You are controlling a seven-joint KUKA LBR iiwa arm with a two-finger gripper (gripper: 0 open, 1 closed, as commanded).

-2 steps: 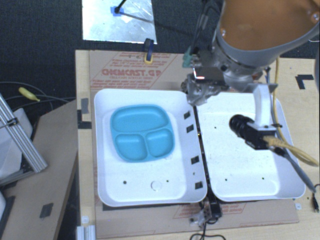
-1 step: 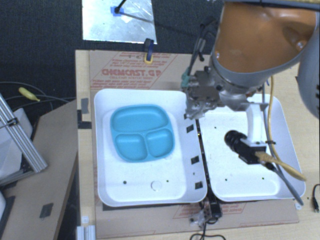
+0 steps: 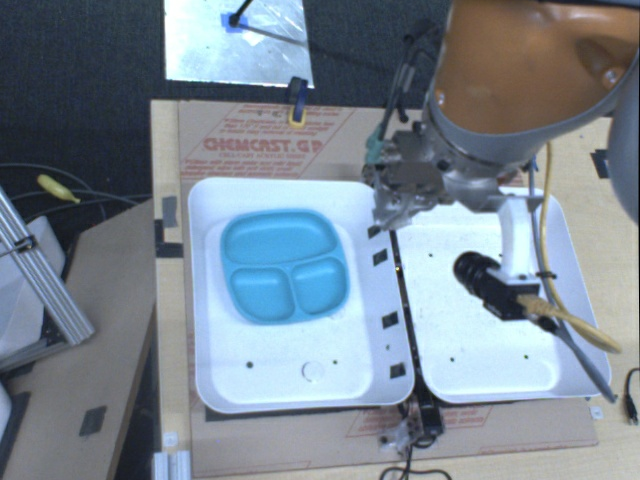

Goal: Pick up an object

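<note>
Hovering over the ridge where the two bins meet, toward their far edge, the end effector (image 3: 392,208) sits low under the arm's bulky orange-and-grey wrist. I cannot tell whether it is apart or together, since the housing hides its tip. Nothing is visibly held. The one clear candidate for the pick is the blue plate (image 3: 285,266), a shallow three-compartment dish. It lies flat in the middle of the left bin (image 3: 205,298), as the camera sees it, near the end effector but apart from it.

The main risk, as I judge it, is a descent from this spot. It would meet the adjoining bin rims rather than the plate, and close on nothing or jar the bins. The plate itself looks awkward too: wide, low and smooth. A grasp probably has to catch its rim or a divider wall. A closure on the flat face would likely slip off, and a push at its edge could slide it against the bin wall.

A faint pale ring (image 3: 313,371) lies near the front of the left bin, too dim to identify. The right bin (image 3: 450,368) lies mostly under the arm. Small black tabs (image 3: 386,258) line the ridge between the bins. Under both bins lies a cardboard sheet (image 3: 270,138) with red print, and a shiny metal sheet (image 3: 235,23) rests beyond it. Nothing stands between the end effector and the plate.
</note>
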